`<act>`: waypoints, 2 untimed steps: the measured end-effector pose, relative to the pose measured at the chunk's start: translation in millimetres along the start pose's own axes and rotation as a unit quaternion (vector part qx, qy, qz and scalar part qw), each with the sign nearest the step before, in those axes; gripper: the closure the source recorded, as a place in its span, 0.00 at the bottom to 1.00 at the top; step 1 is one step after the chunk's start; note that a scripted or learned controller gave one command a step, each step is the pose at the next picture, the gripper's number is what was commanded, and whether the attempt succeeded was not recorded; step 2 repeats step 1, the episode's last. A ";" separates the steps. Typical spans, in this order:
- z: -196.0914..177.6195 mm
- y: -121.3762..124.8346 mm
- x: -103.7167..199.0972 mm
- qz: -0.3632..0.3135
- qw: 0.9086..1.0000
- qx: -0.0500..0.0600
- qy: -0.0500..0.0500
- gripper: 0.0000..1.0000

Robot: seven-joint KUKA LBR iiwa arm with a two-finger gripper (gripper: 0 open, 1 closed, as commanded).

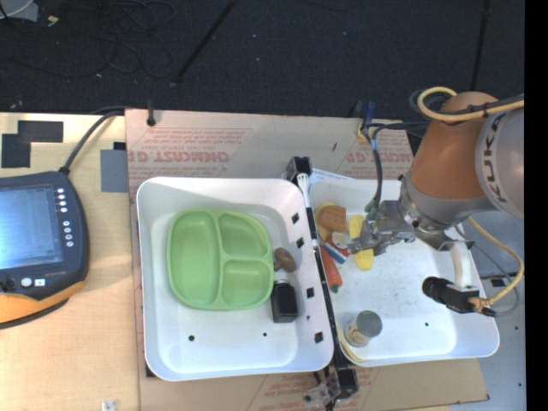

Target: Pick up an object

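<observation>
My gripper (370,240) hangs low over the left part of the right bin (428,336), the grey arm reaching in from the right. A small yellow block (366,261) lies right under it, and another yellow piece (354,226) sits just to its left. Close by are an orange-brown round object (331,218), an orange carrot-like stick (331,270) and a small blue-and-red piece (336,247), all along the bin's left wall. A grey-topped can (366,325) stands at the bin's front left.
The left bin (214,349) holds a green divided plate (219,259), with a brown lump (284,259) and a black block (284,301) at the plate's right edge. A tablet-like screen (34,234) rests on the bench at far left.
</observation>
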State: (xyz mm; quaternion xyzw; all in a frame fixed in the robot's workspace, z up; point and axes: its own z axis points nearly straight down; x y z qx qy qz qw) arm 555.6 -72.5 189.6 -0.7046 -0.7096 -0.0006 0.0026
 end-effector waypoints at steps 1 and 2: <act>-9.0 -32.2 71.5 0.001 1.000 0.003 0.000 1.00; -9.0 -32.2 71.5 0.001 1.000 0.003 0.000 1.00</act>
